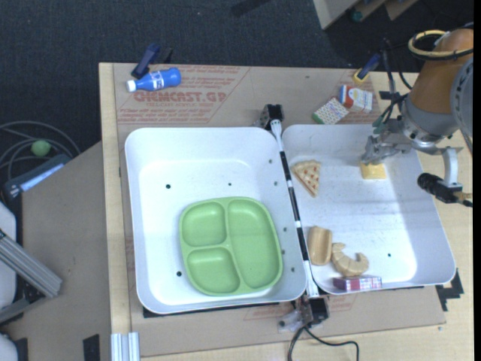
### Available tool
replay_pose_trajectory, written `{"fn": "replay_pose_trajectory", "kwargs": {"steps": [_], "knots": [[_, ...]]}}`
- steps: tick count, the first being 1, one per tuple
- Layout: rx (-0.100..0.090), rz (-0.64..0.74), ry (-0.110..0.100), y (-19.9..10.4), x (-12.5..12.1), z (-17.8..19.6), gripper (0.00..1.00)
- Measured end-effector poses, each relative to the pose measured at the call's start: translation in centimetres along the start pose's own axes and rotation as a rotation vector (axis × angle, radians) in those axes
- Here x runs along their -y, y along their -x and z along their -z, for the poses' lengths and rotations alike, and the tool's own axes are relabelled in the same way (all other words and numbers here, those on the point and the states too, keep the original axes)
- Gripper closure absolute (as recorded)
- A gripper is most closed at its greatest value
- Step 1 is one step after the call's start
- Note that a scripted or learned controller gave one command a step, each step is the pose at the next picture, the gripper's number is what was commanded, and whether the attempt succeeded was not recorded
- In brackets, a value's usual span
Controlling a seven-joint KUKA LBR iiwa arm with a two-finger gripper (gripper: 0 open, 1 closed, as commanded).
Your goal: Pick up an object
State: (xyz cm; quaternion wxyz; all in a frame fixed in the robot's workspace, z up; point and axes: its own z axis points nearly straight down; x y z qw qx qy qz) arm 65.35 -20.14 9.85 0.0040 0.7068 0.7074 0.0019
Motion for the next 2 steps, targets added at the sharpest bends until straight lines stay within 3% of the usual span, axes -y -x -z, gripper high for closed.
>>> {"fn": "replay_pose_trajectory", "kwargs": {"steps": [1,2], "knots": [[-0.001,-0.001,-0.004,2.29,-1.47,8.86,1.00],[-0.002,-0.001,-0.007,2.25,-1.41,8.73,0.00]]}}
